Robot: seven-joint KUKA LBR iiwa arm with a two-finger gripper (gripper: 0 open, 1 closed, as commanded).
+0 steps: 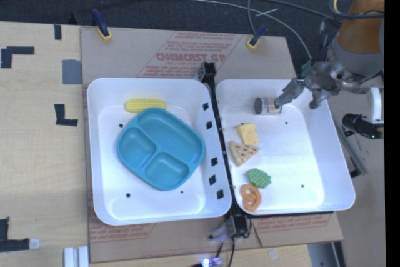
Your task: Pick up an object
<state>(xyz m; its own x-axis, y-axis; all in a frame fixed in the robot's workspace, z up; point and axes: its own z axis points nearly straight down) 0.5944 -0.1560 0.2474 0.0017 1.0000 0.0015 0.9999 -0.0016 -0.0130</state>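
Can [267,105]: lies on its side in the right bin [325,153], just left of the fingers [300,94], which are spread apart, empty, positioned to close on it.

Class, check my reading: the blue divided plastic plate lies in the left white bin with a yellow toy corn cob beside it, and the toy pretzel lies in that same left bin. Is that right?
Not quite. The camera view shows the brown toy pretzel in the right white bin, near its front edge. The blue divided plastic plate and the yellow toy corn cob do lie in the left white bin.
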